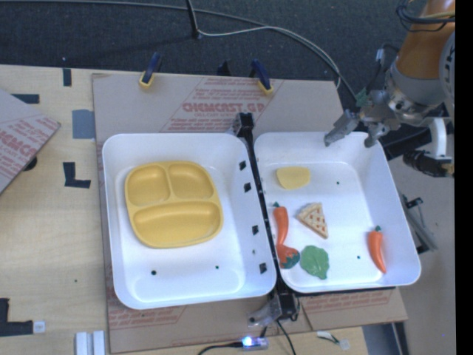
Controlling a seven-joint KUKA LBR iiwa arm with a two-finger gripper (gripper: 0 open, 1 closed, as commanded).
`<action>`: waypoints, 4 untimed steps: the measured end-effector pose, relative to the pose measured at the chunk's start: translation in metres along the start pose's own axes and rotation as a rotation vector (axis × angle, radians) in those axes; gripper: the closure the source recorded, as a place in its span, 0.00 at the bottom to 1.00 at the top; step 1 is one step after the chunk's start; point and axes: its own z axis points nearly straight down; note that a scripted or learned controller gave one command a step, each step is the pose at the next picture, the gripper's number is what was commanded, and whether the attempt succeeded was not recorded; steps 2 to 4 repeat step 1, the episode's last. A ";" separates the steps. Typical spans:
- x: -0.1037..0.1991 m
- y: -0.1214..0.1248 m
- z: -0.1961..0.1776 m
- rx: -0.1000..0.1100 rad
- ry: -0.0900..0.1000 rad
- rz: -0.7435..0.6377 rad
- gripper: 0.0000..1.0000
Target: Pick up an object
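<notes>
My gripper (pixel 350 134) hangs over the far right corner of the right bin (pixel 347 163), fingers spread open and nothing between them. Below it in that bin lie a yellow chip-shaped piece (pixel 293 177), a pizza slice (pixel 314 220), a long orange-red carrot (pixel 281 225) by the left wall, a red and green piece (pixel 289 257), a green leafy piece (pixel 315 262) and a small carrot (pixel 378 248) at the right wall. The yellow piece is the closest to the gripper, down and to its left.
The left bin (pixel 118 272) holds a yellow divided plate (pixel 173 203). Black clips (pixel 244 124) join the two bins along the middle divider. Blue-yellow clamps (pixel 150 71) pin the cardboard sheet at the back. Cables run across the dark floor behind.
</notes>
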 end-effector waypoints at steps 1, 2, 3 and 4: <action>0.032 -0.030 0.003 0.000 0.000 -0.012 0.00; 0.032 -0.030 0.003 0.000 0.000 -0.012 0.00; 0.032 -0.030 0.003 0.000 0.000 -0.012 0.00; 0.032 -0.030 0.003 0.000 0.000 -0.012 0.00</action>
